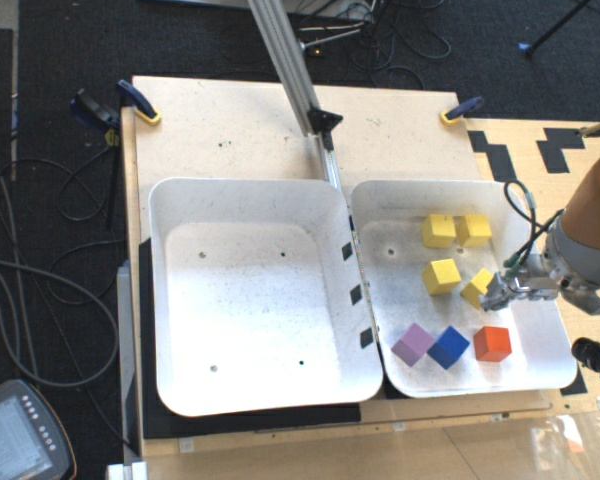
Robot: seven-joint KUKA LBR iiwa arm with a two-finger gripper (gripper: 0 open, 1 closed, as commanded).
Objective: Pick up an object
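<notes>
Right bin (570,368): yellow cube (476,286) touching gripper (496,298).

The arm (585,238) is cut off at right; the gripper (498,296) perhaps covers part of a yellow block (475,287) (edge blurred).
</notes>
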